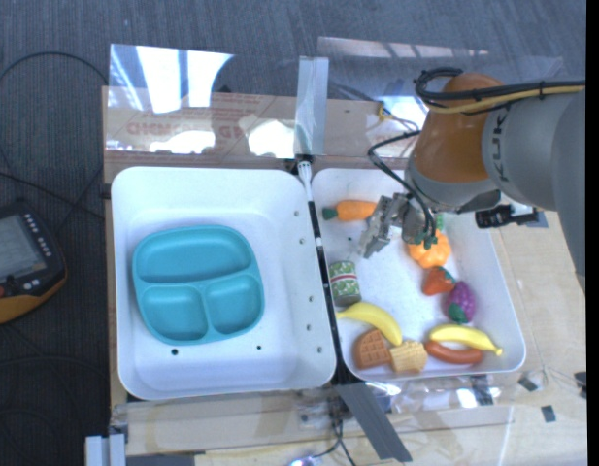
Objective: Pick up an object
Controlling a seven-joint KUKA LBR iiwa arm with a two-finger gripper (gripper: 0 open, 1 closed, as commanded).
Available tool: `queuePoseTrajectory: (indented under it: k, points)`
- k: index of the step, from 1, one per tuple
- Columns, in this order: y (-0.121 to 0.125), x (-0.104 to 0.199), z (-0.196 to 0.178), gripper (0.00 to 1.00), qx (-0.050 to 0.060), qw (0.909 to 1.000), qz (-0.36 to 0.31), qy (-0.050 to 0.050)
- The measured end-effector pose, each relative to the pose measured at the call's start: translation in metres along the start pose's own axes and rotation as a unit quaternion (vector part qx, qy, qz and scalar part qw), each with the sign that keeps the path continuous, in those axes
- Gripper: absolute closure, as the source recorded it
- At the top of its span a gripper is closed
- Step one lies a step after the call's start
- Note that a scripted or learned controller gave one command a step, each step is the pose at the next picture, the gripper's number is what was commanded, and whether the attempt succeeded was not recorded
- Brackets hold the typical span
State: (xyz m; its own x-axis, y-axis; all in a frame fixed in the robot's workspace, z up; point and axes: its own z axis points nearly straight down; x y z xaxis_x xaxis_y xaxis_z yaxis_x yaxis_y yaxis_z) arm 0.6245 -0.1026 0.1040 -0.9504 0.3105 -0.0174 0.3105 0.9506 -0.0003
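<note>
My gripper [378, 240] hangs over the upper middle of the right bin [507, 289], open, with nothing between its fingers. An orange carrot [355, 210] lies just up and left of it. An orange pepper [430, 249] sits close on its right. A green can [344, 282] lies below it by the bin's left wall. Lower down are a red strawberry [437, 281], a purple eggplant [461, 301], two bananas [372, 317] [464, 337], a sausage [452, 353], a waffle [373, 349] and a piece of bread [409, 358].
The left bin [134, 192] holds a teal divided tray [197, 282]. A raised divider [318, 260] separates the two bins. The arm's orange band [454, 144] and its cables hang over the right bin's top edge. A handheld controller [17, 260] lies off the bench at far left.
</note>
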Motion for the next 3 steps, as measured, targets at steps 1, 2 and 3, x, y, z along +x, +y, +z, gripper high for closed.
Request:
queuePoseTrajectory:
  k: [1, 2, 3]
  points:
    - [0.000, 0.000, 0.001, 0.00, 0.000, 1.0000, 0.000, 0.001]
    - [0.005, -0.033, 0.011, 0.00, 0.004, 0.9984, 0.051, 0.025]
    - [-0.056, 0.006, 0.012, 0.00, -0.001, 0.9996, 0.027, 0.001]
